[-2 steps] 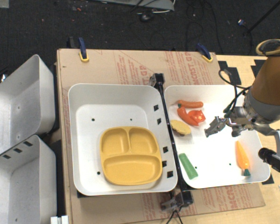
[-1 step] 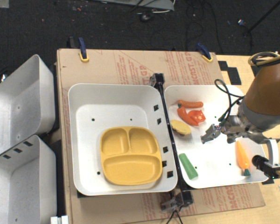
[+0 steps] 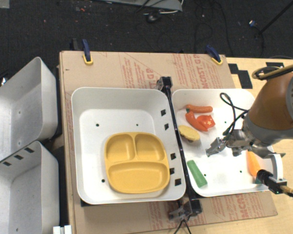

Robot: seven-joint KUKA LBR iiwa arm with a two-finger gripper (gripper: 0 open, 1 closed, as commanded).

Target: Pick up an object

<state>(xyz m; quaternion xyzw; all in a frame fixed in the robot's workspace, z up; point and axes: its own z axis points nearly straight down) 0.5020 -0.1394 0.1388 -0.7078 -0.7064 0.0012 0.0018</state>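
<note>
The gripper (image 3: pixel 216 147) hangs low in the right bin (image 3: pixel 219 191); whether its fingers are open or closed cannot be told. Just left lies a yellowish piece (image 3: pixel 189 133), beyond it a red pepper (image 3: pixel 201 122) and orange sausage (image 3: pixel 200 109). Below-left lies a green stick (image 3: pixel 197 173); behind, by the arm, an orange carrot (image 3: pixel 253 164). A yellow tray (image 3: pixel 136 162) sits in the left bin (image 3: pixel 88 130).

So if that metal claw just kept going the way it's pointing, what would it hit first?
The gripper points left across the right white bin. The pale yellow potato-shaped piece looks first in line, but height is unclear and the claw might pass just below it and meet the divider between the bins.
</note>
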